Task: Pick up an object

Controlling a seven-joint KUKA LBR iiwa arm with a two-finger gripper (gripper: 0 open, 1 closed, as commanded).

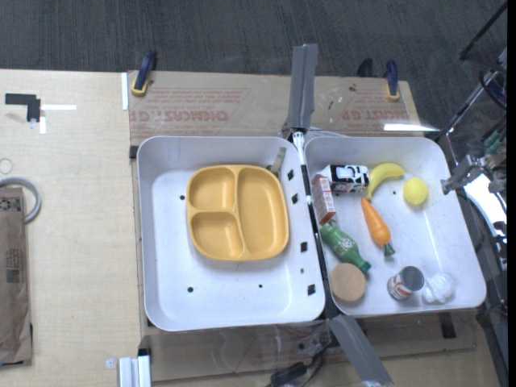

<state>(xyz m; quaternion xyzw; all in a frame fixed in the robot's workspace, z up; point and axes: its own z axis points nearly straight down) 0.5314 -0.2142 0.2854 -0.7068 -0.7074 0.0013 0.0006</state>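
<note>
The right bin (451,240) holds several small items. A banana (384,175) and a yellow ball (415,191) lie near its far wall, beside a black-and-white carton (349,177). An orange carrot (375,222) lies in the middle. A brown-red box (324,199) and a green bottle (344,245) lie along the left wall. Near the front are a tan round disc (348,281), a tin can (405,282) on its side and a white crumpled lump (439,289). In the left bin (161,280) sits a yellow divided plate (238,214).
Cardboard (242,103) held by blue clamps (145,69) lies behind the bins. A grey bar (302,87) rises at the seam between the bins. A brown paper bag (12,272) lies on the wooden bench at far left. Metal framing and cables (484,168) stand at the right edge.
</note>
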